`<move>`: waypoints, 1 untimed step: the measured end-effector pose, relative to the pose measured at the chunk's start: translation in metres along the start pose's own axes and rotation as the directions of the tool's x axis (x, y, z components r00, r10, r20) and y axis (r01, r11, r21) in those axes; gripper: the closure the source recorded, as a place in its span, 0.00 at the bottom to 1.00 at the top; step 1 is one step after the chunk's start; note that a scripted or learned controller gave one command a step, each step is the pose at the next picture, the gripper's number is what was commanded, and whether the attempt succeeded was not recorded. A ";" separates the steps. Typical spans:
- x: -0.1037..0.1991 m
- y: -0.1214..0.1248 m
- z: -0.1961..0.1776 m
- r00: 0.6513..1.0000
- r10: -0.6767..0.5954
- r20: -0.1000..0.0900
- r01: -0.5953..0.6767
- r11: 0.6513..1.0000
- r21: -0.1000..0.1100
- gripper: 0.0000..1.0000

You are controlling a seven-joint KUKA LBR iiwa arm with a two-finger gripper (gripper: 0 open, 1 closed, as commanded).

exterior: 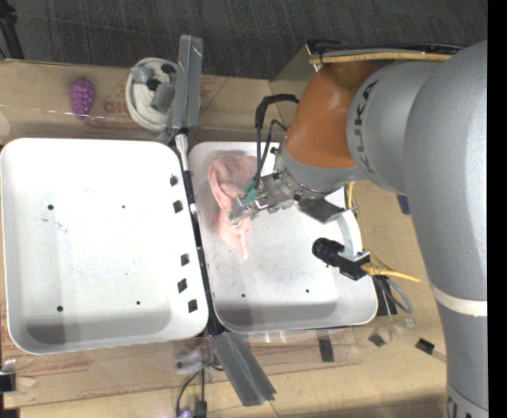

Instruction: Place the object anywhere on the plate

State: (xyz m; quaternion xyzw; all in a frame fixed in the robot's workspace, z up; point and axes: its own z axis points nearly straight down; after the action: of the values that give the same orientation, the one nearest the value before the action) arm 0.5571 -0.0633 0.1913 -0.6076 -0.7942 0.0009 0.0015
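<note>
The grey arm (428,172) reaches in from the right, orange band (323,120) above the wrist, its end effector (252,200) lowered over the right bin's (323,307) far-left part.

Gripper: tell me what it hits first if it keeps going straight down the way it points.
Most likely the pink cloth-like object in the right bin. The gripper sits right over its edge, pointing down and slightly left. Height above it is unclear from this slanted view.

Pink object (229,200) partly under the claw (252,200); arm's far side cropped.
</note>
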 end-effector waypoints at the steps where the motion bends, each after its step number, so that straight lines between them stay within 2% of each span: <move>1: 0.000 0.000 -0.040 1.000 -0.007 0.000 0.007 1.000 0.000 1.00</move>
State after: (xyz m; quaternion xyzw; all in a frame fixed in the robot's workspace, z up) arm 0.5575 -0.0628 0.2313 -0.6049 -0.7963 0.0007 0.0014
